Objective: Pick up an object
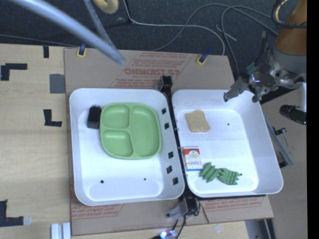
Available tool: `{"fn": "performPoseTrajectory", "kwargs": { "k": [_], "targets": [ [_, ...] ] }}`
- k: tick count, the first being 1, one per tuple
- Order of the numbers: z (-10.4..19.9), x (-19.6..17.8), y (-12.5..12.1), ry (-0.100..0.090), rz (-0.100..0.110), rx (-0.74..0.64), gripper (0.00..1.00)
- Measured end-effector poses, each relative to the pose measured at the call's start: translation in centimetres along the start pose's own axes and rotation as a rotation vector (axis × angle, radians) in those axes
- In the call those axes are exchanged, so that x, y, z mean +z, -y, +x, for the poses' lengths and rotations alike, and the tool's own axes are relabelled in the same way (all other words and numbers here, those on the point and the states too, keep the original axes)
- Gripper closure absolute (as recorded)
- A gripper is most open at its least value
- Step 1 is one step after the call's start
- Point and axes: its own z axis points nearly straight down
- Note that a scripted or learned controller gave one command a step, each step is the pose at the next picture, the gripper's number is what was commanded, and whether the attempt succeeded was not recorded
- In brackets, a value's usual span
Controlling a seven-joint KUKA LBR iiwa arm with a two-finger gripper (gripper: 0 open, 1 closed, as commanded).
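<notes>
My gripper (242, 94) hovers over the back right corner of the right bin (259, 148), open with nothing between its fingers. In that bin lie a tan bread-like slab (197, 121) near the back left, a small red and white packet (192, 158) by the left wall, and green pea pods (220, 174) at the front. The left bin (84, 178) holds a green divided plate (131, 130) and a small black block (93, 116) to the plate's left. The gripper is well right of and behind the tan slab, touching none of these.
Black clips (171, 133) join the two bins along the middle seam. Both bins sit on a cardboard sheet (149, 66). Cables (209, 19) run across the dark surface behind. A grey bar (65, 21) crosses the upper left.
</notes>
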Motion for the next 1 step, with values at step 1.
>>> {"fn": "performPoseTrajectory", "kwargs": {
  "k": [1],
  "targets": [
    [-0.22,4.45,0.40,0.000,0.004,0.001,0.00]
  ]
}}
